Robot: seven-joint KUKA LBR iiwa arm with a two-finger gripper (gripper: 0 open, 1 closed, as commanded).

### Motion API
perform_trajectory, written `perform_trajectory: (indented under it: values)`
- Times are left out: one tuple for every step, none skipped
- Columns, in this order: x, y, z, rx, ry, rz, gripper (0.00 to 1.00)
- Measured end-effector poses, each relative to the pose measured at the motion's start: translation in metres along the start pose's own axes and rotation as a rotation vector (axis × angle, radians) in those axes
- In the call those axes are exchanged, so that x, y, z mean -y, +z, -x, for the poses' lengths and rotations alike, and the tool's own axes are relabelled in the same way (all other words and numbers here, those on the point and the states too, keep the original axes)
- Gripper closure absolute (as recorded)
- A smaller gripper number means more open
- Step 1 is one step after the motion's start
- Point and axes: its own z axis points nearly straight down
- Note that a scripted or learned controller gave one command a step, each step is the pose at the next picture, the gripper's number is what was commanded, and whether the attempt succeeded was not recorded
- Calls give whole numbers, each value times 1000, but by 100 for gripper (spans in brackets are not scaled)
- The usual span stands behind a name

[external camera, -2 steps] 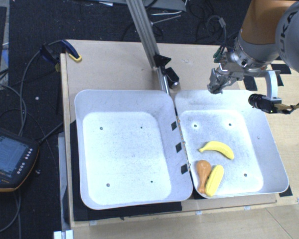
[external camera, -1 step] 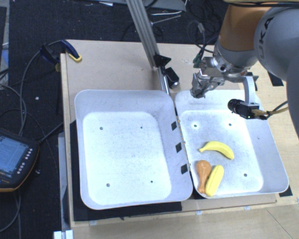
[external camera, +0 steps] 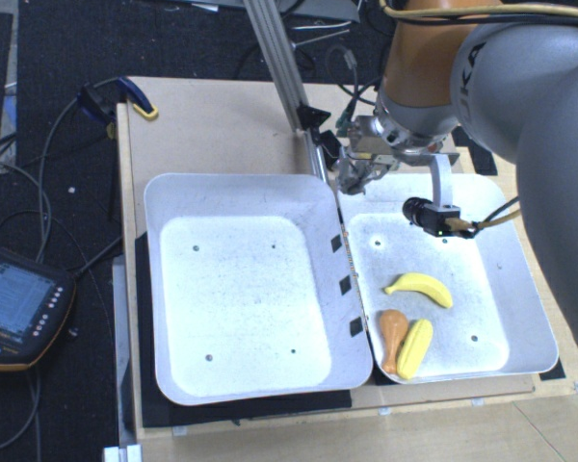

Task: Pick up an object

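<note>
Toward the frame's upper middle, the grey two-finger gripper (external camera: 354, 176) hangs over the right shallow white plastic bin's (external camera: 520, 287) far-left corner; its grip state cannot be told. Lower in that bin lie a curved yellow banana (external camera: 421, 288), a yellow corn cob (external camera: 414, 347) and an orange drumstick-shaped toy (external camera: 392, 336), the last two touching.

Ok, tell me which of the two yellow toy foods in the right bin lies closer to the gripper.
The curved yellow banana; the straight yellow corn-like piece lies further from the gripper, beside the orange piece.
</note>
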Motion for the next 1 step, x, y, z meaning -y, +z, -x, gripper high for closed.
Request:
perform_trajectory:
  values:
    - [-8, -3, -61, -1, -1, 1, 100]
